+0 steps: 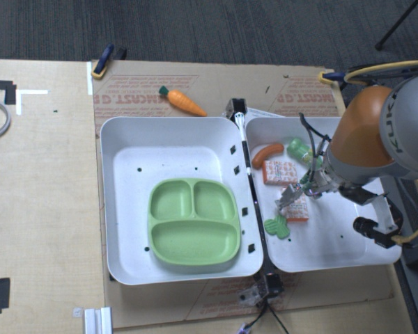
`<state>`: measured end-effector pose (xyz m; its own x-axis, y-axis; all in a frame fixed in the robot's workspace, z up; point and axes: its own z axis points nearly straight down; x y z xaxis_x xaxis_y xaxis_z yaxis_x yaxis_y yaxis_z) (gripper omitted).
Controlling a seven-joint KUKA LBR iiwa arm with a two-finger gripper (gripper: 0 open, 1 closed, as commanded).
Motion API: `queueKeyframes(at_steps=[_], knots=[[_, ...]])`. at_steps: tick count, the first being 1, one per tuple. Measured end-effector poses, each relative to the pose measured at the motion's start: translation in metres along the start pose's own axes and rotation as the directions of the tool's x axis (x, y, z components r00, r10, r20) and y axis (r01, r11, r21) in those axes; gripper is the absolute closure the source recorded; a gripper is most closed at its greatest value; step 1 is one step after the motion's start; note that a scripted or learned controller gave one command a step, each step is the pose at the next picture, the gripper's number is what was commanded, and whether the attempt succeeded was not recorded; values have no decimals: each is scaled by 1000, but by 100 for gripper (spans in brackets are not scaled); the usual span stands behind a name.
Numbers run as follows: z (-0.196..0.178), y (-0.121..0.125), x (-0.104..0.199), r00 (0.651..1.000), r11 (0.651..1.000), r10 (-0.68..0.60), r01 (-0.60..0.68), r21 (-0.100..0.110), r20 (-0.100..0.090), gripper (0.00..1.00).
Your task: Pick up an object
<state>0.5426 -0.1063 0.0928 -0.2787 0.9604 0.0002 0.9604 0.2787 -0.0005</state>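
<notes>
Take the right-hand bin (334, 245) as your landmark. The arm (366, 134) reaches into it from its right side, orange band uppermost, and the gripper (292, 197) hangs low over the cluster of small things at the bin's left half, presumably because that is where the graspable objects lie closest together. You cannot tell how wide the jaws stand, nor whether anything sits between them: the metal tip overlaps the objects beneath and the wrist hides the rest.

The likeliest candidate for the pick is the white and red packet (297, 210) directly under the tip, near the bin's centre-left. A second red-patterned packet (279, 171) lies just above it, toward the bin's far side. A red sausage (267, 152) rests beside that packet, close to the bin's left wall. A pale green item (297, 148) sits near the far wall, partly covered by the arm's cables. A dark green leafy piece (277, 227) lies just below the gripper, toward the bin's near-left.

Note the crowding: packets, sausage and leafy piece lie near or touching one another, so a closing grasp may, by judgement, nudge a neighbour or catch two things.

To the left of the landmark bin stands the other bin (122, 207), holding a green divided plate (194, 221). Beyond that bin, on the surface (42, 207), a toy carrot (182, 101) lies out of the arm's present working area.
</notes>
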Motion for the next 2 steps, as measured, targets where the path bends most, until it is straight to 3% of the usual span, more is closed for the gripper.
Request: queueKeyframes(at_steps=[1, 2], knots=[[-10, 0, -1, 1000, 1000, 2, -2, -1, 1, 100], [-100, 30, 21, 961, 961, -278, 278, -2, 3, 100]])
